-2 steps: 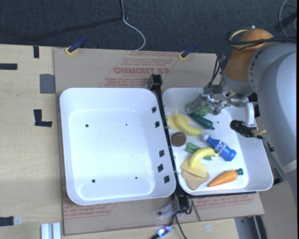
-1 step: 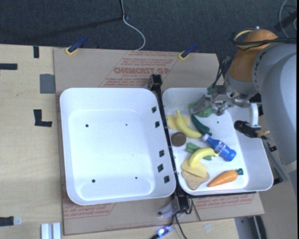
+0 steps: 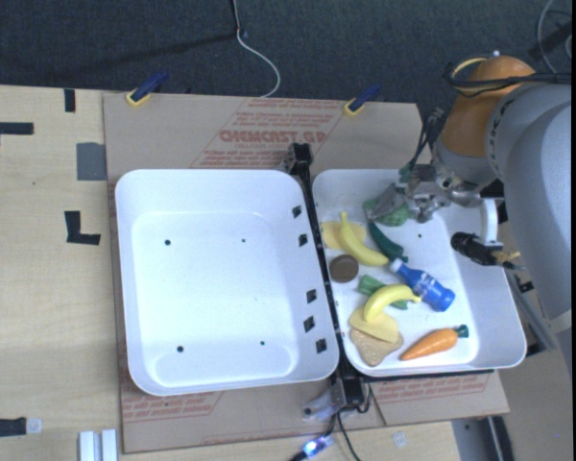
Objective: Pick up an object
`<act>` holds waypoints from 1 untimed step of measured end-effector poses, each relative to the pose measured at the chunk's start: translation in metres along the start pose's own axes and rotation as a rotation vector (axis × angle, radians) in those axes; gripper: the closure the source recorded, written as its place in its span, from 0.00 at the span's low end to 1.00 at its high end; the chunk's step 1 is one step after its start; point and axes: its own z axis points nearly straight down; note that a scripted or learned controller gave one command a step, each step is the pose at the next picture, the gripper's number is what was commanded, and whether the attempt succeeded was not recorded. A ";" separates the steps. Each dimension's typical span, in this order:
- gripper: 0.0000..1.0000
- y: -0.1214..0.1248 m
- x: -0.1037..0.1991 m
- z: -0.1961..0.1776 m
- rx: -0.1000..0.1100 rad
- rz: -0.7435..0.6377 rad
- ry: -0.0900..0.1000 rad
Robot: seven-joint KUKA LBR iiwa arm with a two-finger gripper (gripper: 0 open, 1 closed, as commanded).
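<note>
We are hovering our gripper (image 3: 396,203) over the right bin (image 3: 494,349), at its twelve o'clock end, beside a green item (image 3: 396,215); whether it is gripping we cannot tell. Toward six o'clock are lying two bananas (image 3: 357,246), a blue bottle (image 3: 424,285) and a carrot (image 3: 430,343). At nine o'clock is sitting the left bin (image 3: 211,277).

Probably lab: clamped cardboard (image 3: 269,137) bench.

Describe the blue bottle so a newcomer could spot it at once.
Look in the right bin, the one holding toy food. The blue bottle lies on its side near the middle, between a banana and the bin's right wall. It is the sole blue item there, white-capped.
</note>
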 end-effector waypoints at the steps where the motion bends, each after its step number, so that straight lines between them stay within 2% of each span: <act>1: 0.00 0.000 0.013 0.000 0.001 0.000 0.001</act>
